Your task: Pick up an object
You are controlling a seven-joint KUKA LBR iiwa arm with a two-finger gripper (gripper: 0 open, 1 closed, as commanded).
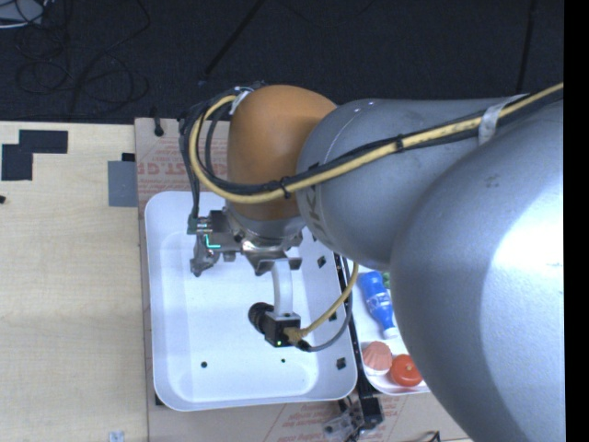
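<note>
**Gripper over left bin; objects lie in right bin**

My gripper (205, 250) hangs over the left bin (153, 295), above the far left part of its white floor. From this slanted view I cannot tell whether the gripper is spread or pressed together, and I see nothing held in it. I also cannot tell whether it touches the floor of the bin.

My arm (433, 219) crosses in from the right and covers most of the right bin (385, 388). Only a narrow strip of that bin shows at the arm's lower edge.

Three objects are seen in that strip. A blue item (375, 300) with a white label lies farthest back. A pale pink item (376, 356) lies nearer the front, and a red item (405, 370) sits just beside it on the right. All three are well apart from my gripper, across the wall between the bins.

Both bins rest on printed cardboard (304, 418), which lies on the pale wooden tabletop (64, 293).
</note>
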